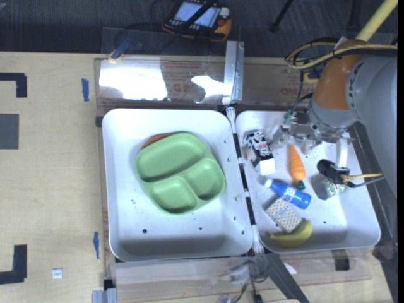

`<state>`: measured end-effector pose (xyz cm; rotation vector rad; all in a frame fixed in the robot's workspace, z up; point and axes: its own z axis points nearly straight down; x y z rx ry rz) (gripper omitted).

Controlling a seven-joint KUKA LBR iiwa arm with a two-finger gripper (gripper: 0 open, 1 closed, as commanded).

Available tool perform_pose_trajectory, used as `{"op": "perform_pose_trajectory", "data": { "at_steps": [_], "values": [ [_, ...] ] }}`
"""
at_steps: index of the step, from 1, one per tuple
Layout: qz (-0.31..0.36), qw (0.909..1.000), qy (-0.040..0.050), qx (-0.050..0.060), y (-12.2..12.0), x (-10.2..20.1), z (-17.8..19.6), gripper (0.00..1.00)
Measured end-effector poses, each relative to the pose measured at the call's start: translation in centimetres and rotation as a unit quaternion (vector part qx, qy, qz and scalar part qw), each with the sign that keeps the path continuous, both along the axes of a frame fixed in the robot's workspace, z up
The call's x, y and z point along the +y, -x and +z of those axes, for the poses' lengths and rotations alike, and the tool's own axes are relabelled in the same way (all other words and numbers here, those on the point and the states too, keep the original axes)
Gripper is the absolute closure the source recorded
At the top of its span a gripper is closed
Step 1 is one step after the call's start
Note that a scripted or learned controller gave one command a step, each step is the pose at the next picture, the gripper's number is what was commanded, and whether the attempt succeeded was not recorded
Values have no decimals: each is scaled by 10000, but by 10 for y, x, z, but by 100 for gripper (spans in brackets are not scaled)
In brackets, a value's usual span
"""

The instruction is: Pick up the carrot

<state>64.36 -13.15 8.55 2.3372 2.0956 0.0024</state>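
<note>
Carrot (297, 163) looks rigid, light, slick; I'd grab its thick top. Tool (307, 133) sits just above it, grip state unclear.

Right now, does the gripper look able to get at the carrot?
Probably yes. The gripper hangs right at the carrot's upper end, and the carrot lies uncovered in the right bin, apart from the blue bottle.

Pale wooden desk (50, 169) bearing two shallow white bins side by side.
Left bin (120, 226) near centre, right bin (360, 223) touching it at 3 o'clock. Blue tape marks (85, 89) at 10 o'clock and 7 o'clock beside the left bin. Black corner marks (17, 84) along the 9 o'clock edge. Clear plastic sheet (158, 81) at 12 o'clock behind the bins.
</note>
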Motion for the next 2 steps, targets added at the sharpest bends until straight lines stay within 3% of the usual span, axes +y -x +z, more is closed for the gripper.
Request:
{"op": "perform_pose_trajectory", "data": {
  "at_steps": [1,2],
  "values": [
    [20,10000,7,-24,-2,2,12,100],
    [488,9988,-6,6,-3,95,100,100]
  ]
}}
